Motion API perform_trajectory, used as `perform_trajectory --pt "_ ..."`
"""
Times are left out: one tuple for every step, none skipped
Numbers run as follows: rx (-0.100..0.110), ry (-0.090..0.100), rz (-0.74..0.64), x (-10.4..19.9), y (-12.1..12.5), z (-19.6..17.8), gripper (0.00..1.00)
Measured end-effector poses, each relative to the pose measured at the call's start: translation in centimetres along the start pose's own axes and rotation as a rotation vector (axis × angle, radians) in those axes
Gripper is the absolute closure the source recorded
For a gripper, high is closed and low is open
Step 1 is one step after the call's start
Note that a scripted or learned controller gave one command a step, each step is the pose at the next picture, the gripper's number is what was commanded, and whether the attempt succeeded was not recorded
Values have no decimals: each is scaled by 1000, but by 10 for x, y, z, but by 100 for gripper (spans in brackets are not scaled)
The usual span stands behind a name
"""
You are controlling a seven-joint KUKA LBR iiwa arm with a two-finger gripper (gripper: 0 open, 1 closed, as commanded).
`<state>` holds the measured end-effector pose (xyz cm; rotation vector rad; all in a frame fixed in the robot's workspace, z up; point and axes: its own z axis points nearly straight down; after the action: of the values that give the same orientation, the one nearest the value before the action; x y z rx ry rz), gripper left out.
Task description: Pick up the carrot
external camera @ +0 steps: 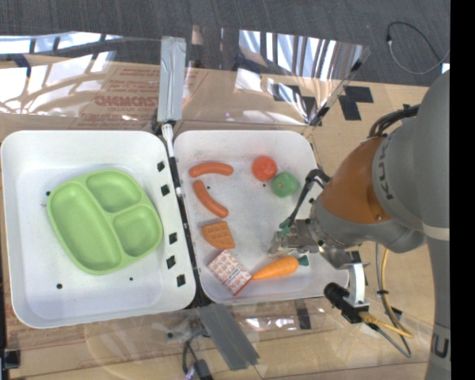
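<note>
Clearly the gripper point(289, 242), its state impossible to tell, hung just at twelve o'clock of the carrot point(275, 270), and should have squared across its thick middle before descending.

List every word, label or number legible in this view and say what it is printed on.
"CHEMCAS…", red print, end cut off: flattened brown cardboard sheet behind the bins.
Smaller red lines beside it: too blurred to read.
Red-and-white patterned small box: print too small to read.
Letters on orange arm band: partly visible, unreadable.
</note>
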<state>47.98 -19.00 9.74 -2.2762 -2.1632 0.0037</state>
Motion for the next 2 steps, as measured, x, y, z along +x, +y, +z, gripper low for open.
perform_trajectory --pt "0 0 0 0 0 0 0" --pt "2 6 -165 -14 -1 6 0"
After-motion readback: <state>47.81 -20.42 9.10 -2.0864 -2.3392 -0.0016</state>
